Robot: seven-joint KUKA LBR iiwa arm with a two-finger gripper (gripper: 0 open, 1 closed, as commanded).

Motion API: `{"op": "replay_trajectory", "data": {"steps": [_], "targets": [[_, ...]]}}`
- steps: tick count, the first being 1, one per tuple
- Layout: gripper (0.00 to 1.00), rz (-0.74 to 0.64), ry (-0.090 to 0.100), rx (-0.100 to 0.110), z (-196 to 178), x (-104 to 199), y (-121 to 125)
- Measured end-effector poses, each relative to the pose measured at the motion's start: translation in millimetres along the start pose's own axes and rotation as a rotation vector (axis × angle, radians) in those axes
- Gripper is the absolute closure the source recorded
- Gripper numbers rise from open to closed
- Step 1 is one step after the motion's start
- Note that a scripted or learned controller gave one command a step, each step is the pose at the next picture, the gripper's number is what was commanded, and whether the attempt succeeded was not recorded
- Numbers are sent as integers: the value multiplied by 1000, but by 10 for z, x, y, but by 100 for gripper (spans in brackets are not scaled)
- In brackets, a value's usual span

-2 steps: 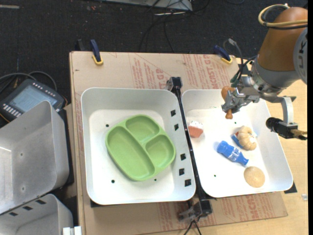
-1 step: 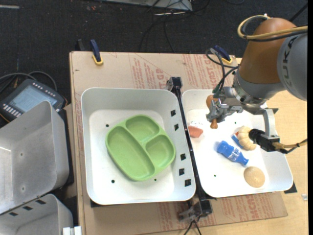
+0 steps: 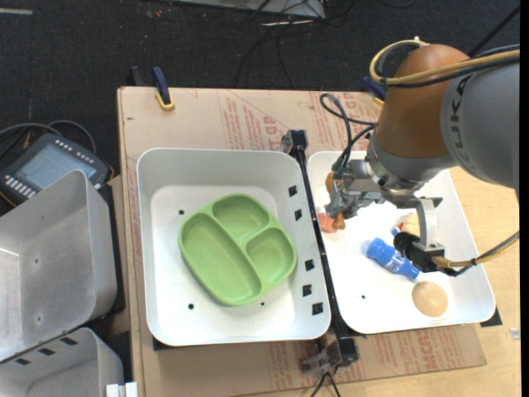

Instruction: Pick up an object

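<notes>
My gripper [image 3: 337, 203] hangs over the left edge of the right bin [image 3: 463, 304], close to its dividing wall. Just beneath its tip lies a small red-orange object [image 3: 331, 222], partly covered by the gripper. A blue bottle-like object [image 3: 390, 257] lies in the middle of the right bin, below and to the right of the gripper. Near that bin's front right corner rests a tan round object [image 3: 430, 298]. The arm's grey body and orange band [image 3: 426, 89] hide much of the bin's back half.
The left bin [image 3: 157, 222] holds a green divided plate [image 3: 238, 248]. Grey containers [image 3: 50, 255] stand off the bench at the left. Cables trail along the arm and over the right bin's right side. A black fitting [image 3: 296, 141] sits between the bins at the back.
</notes>
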State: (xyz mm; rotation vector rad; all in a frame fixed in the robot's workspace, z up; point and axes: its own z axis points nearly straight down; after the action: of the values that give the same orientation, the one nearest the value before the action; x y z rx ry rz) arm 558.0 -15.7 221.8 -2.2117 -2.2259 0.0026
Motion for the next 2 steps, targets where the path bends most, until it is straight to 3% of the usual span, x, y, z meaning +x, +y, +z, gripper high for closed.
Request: {"op": "replay_trajectory", "data": {"steps": [2], "targets": [[100,-2,0,-1,-43,1148,-285]]}}
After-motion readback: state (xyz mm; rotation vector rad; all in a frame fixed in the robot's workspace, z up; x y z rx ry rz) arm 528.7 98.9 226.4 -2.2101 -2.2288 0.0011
